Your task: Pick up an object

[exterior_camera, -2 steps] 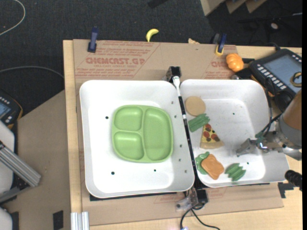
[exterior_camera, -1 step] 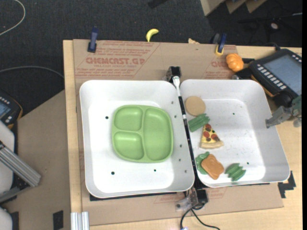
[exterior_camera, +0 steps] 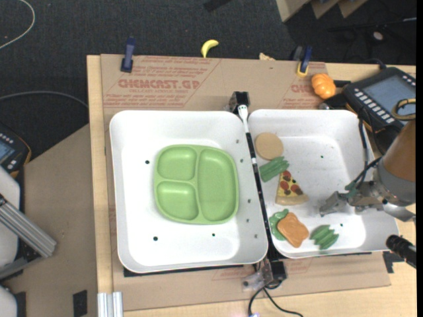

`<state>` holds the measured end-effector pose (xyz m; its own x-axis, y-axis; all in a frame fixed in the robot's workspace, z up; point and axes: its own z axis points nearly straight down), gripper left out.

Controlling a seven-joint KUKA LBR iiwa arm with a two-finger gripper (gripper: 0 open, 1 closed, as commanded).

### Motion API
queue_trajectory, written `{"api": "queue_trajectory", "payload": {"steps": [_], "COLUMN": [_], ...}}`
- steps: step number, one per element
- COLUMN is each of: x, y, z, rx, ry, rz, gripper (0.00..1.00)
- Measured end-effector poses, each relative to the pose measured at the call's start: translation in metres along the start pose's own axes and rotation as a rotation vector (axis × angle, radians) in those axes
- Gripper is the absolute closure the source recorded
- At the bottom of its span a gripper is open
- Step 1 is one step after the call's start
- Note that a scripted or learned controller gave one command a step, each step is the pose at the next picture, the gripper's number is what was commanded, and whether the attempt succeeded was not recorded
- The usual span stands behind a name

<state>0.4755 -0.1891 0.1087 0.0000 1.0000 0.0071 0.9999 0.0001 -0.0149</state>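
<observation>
Dark carpet surrounds the worktop (exterior_camera: 165, 84); the gripper (exterior_camera: 328, 206), fingers unreadable, hovers just right of the pizza slice (exterior_camera: 289, 188).

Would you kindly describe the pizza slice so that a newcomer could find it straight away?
Look in the right-hand white bin, along its left side next to the divide between the bins. The pizza slice lies just below a green pod and a round tan cookie. It is the only triangular piece, yellow with red spots.

grey arm (exterior_camera: 402, 177), dark metal gripper (exterior_camera: 332, 205)

Robot lab: clamped bench (exterior_camera: 178, 78), pendant (exterior_camera: 386, 98).
</observation>
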Motion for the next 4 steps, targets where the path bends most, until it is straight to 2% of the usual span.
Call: {"api": "queue_trajectory", "payload": {"steps": [1, 2, 3, 4], "x": [-0.031, 0.078, 0.192, 0.209], "y": [0.003, 0.002, 0.0, 0.001], "z": [-0.141, -0.248, -0.151, -0.233], "rx": [-0.028, -0.029, -0.005, -0.025], "ry": [-0.015, -0.007, -0.002, -0.006], "rz": [0.001, -0.013, -0.012, -0.004], "gripper": [0.0, 0.0, 0.0, 0.0]}}
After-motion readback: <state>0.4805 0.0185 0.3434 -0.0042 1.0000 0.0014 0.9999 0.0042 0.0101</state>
